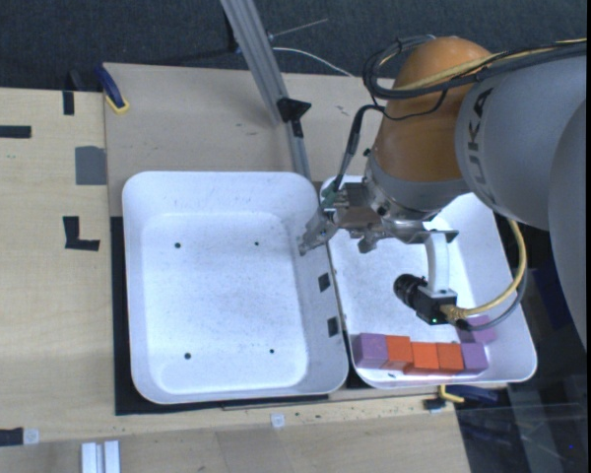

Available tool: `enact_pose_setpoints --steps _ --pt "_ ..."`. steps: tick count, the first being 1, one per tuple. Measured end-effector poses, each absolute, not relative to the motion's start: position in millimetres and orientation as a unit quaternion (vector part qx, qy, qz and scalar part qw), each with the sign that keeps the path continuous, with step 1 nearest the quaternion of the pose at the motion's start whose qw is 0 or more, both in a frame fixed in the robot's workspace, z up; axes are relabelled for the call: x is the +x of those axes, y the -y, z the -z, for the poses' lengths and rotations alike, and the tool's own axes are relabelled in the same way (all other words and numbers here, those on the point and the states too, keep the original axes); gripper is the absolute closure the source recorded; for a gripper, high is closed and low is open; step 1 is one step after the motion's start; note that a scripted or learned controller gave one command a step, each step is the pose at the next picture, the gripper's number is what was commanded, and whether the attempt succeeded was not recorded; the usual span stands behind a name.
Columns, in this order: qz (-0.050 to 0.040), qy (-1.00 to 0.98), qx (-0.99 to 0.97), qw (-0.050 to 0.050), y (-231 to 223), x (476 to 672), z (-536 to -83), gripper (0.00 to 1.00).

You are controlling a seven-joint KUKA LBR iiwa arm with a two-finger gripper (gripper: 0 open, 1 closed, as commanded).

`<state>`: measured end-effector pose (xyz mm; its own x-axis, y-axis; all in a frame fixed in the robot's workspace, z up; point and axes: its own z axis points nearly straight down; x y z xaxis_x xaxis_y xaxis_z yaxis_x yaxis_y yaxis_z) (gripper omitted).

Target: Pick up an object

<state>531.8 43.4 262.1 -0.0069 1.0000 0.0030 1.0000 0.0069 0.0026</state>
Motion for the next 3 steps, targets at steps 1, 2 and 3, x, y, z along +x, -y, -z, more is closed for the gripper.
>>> enact_pose_setpoints --steps 1,2,3 --pt "-0.0022 0.708 -0.707 0.000 -39.7 571.0 -219.2 0.00" --pt "0.0004 0.709 -0.705 0.000 -83.5 655.0 -189.9 0.00" --pt "-0.0020 0.708 -0.706 0.000 -81.1 652.9 -201.6 1.00"
